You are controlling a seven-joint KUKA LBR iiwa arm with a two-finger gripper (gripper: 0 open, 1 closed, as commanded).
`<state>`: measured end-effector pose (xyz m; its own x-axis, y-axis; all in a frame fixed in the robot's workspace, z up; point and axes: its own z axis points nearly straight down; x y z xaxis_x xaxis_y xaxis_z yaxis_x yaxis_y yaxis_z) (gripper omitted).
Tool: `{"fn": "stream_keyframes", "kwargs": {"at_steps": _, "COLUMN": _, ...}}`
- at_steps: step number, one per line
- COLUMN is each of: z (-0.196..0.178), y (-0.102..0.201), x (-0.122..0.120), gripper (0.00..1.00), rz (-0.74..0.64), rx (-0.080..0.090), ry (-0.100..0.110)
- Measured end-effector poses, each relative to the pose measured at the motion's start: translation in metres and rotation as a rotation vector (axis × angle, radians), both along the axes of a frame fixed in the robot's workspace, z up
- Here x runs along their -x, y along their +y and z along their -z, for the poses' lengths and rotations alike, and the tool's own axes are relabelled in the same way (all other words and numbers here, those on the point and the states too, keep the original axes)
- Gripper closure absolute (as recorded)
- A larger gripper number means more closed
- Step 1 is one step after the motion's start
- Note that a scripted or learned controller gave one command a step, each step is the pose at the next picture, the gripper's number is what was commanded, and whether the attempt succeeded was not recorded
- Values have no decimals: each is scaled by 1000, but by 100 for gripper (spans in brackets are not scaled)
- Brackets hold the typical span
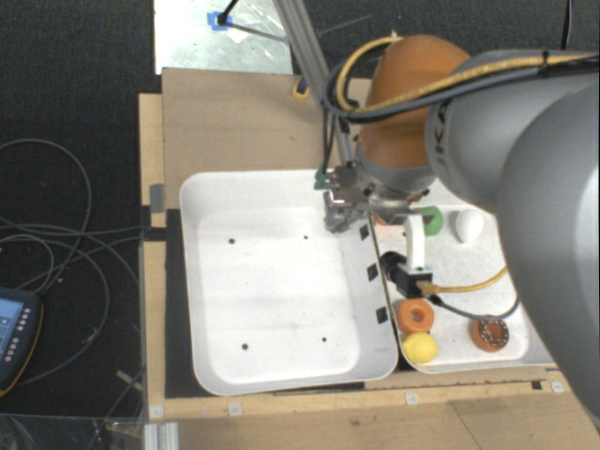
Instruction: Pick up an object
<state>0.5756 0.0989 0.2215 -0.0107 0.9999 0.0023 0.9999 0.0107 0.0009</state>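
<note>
The tool (pixel 339 216) hangs over the top right corner of the left bin (pixel 272 279), near the seam between the two bins. It is dark and partly covered by the wrist, so I cannot tell whether it is apart or together, or whether anything sits in it. The grey arm (pixel 525 148) and its orange band (pixel 408 92) hide much of the right bin (pixel 469 354). In that bin's visible part lie an orange ring (pixel 414 315), a yellow ball (pixel 421 347) just below it, a brown round thing (pixel 490 334), a white thing (pixel 466 224) and a green thing (pixel 431 219), half hidden. A yellow cable (pixel 473 284) crosses the bin. The tabletop (pixel 234 120) is brown.
</note>
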Motion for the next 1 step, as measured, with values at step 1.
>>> {"fn": "stream_keyframes", "kwargs": {"at_steps": 1, "z": 0, "y": -4, "x": 0, "gripper": 0, "rz": 5, "rx": 2, "ry": 0}}
